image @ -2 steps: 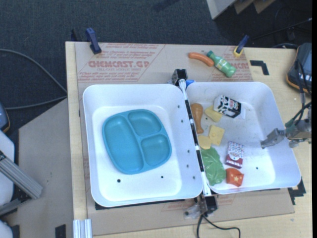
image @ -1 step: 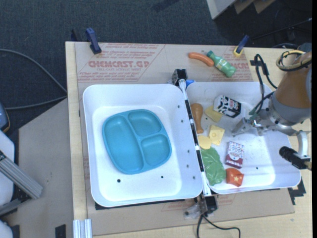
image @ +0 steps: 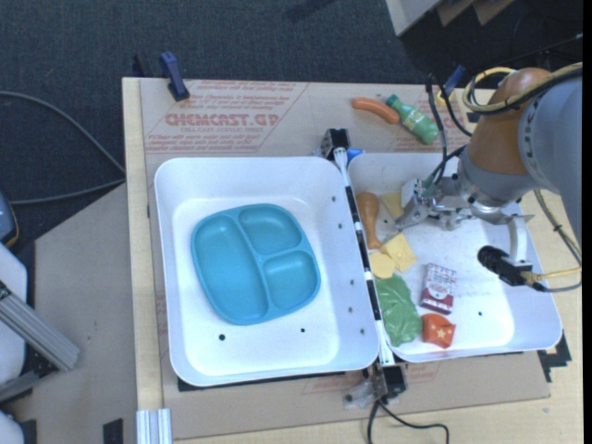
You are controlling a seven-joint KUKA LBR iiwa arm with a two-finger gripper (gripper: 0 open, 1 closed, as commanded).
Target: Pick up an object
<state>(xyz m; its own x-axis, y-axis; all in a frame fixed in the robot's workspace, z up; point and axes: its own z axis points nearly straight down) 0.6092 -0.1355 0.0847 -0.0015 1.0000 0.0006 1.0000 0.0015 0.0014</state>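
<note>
My gripper (image: pixel 415 202) is low in the right bin (image: pixel 518 326), near its far left part. It hangs just right of a tan, carrot-shaped piece (image: pixel 369 216) and above some yellow cheese-like pieces (image: pixel 392 252). Nearer the front of that bin lie a green leafy item (image: pixel 398 308), a red and white packet (image: pixel 438 288) and a small red item (image: pixel 438 331). Nothing can be made out in the gripper's grasp.
The left bin (image: pixel 185 192) holds a blue divided plate (image: pixel 255 262). An orange item (image: pixel 372 107) and a green bottle (image: pixel 413 121) lie on the bench behind the right bin. A black part of the arm (image: pixel 504 266) reaches over the right bin's right side.
</note>
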